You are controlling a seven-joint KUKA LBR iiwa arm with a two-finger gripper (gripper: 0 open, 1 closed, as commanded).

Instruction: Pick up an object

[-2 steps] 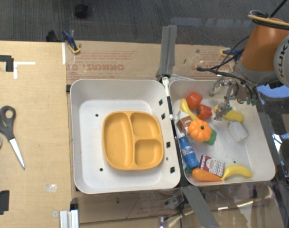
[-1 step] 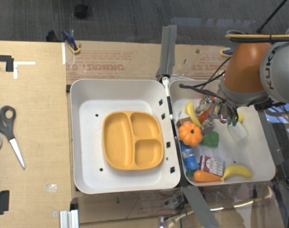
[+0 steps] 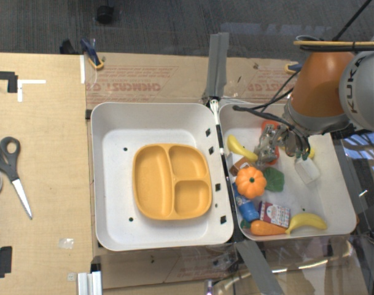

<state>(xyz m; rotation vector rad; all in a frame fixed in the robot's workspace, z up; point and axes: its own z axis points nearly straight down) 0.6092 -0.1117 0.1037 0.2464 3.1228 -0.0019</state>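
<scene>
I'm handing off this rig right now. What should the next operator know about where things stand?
End effector: low in the right bin near its back; grip state unclear, nothing visibly held.
Right bin items: two bananas, orange pumpkin, carrot, small carton.
Left bin: yellow divided plate.
Done: no pick confirmed.
Left: grasp and lift one object.

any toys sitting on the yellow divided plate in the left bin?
No. The yellow plate in the left bin holds nothing; the toys lie in the right bin.
</scene>
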